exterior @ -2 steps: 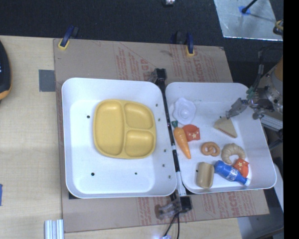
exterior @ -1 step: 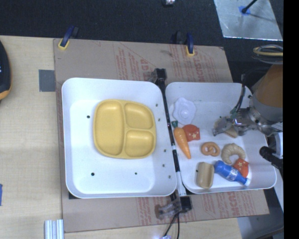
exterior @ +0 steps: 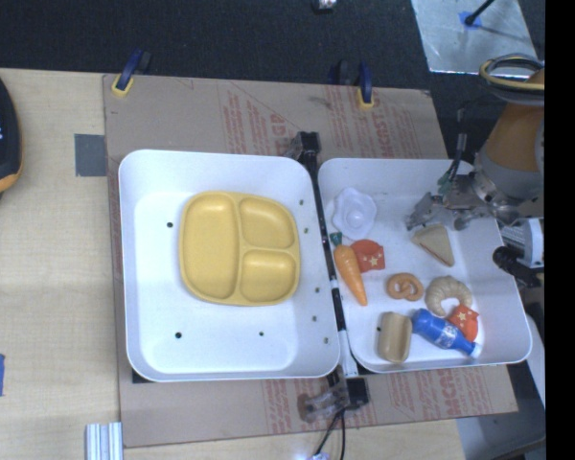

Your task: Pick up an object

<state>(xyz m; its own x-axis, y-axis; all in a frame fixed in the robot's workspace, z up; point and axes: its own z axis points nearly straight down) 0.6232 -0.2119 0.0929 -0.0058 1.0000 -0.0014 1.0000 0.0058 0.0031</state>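
Arm: the grey arm with its orange band reached in from the right side of the camera view, over the far right part of the right bin (exterior: 364,357)
Gripper: the gripper (exterior: 443,209) hung low over the bin's upper right area, its dark metal parts spread just above the floor
Grip state: I could not tell from where I stood whether it was released or clenched, and nothing could be seen held in it
Nearest object: a pale tan wedge (exterior: 438,245) lay just below and beside the gripper, on the bin floor, seemingly apart from it though very near
Wedge axis: its long side ran slantwise, from upper left down to lower right, the point toward the gripper
Key relation: the wedge sat toward the camera from the tool, so I judged a short move toward the near rim and a descent would bring the tool over it
Other candidates: a clear plastic cup (exterior: 355,214) lay at the bin's left, near an orange carrot (exterior: 350,273) and a red piece (exterior: 368,254); a small pretzel (exterior: 403,286), a croissant (exterior: 447,293), a blue bottle (exterior: 444,333) and a tan cylinder (exterior: 395,336) lay farther off toward the near rim
Left bin: the left bin (exterior: 153,353) bore a yellow divided plate (exterior: 240,248), well apart from the tool
Risk, as I judged it: the wedge's sloped faces could slip from a closing grip
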